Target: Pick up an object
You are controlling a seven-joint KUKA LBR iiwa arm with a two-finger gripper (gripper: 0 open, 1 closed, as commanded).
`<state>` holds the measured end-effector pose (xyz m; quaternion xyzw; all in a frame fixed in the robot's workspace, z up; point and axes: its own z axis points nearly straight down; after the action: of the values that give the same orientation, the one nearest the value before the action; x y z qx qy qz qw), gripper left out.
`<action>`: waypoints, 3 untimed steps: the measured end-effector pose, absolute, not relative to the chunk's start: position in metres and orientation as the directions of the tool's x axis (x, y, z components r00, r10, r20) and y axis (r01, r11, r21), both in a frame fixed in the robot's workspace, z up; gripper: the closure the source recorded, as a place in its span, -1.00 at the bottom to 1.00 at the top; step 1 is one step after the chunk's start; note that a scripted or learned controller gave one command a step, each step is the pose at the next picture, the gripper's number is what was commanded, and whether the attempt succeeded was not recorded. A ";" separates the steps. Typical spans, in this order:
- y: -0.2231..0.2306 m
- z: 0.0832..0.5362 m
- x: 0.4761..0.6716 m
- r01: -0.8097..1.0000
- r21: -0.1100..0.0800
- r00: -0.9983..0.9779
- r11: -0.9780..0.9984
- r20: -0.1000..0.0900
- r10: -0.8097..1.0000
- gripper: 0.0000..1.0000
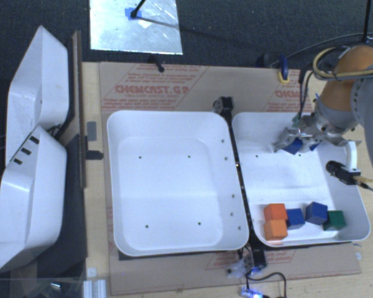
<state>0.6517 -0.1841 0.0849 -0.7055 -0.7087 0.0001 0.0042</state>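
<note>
At two o'clock the hand (296, 143) grips a blue block (293, 146) raised above the right bin (261, 129), evidently a completed pick.

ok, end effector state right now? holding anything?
End effector: closed on a blue block, held above the right bin.
</note>
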 end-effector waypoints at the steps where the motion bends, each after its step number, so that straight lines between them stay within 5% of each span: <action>1: -0.187 0.084 0.654 1.000 -0.008 -0.004 0.004 0.007 1.000 -1.00; 3: -0.187 0.084 0.654 1.000 -0.007 -0.004 0.004 0.007 1.000 -1.00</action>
<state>0.6539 -0.1874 0.0843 -0.7055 -0.7087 0.0003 0.0050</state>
